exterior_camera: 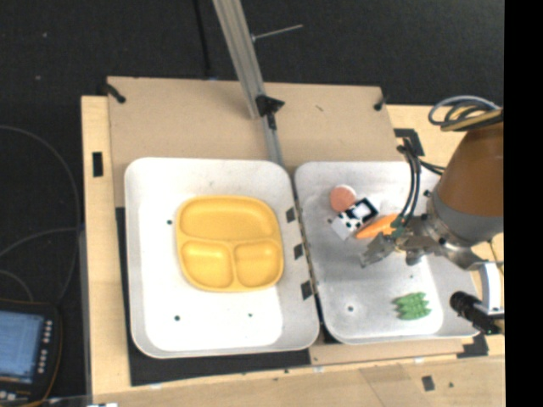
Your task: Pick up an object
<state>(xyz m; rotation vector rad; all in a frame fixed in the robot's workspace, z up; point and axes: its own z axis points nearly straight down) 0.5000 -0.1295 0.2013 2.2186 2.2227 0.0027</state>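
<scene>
Counting one tray [229, 242], three objects

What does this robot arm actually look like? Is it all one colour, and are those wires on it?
No. The arm has a broad orange band above a rounded grey wrist section. Black cables run down its side, and pale looped cable sits at its top. The gripper at its end is a small, dark grey metal assembly.
</scene>
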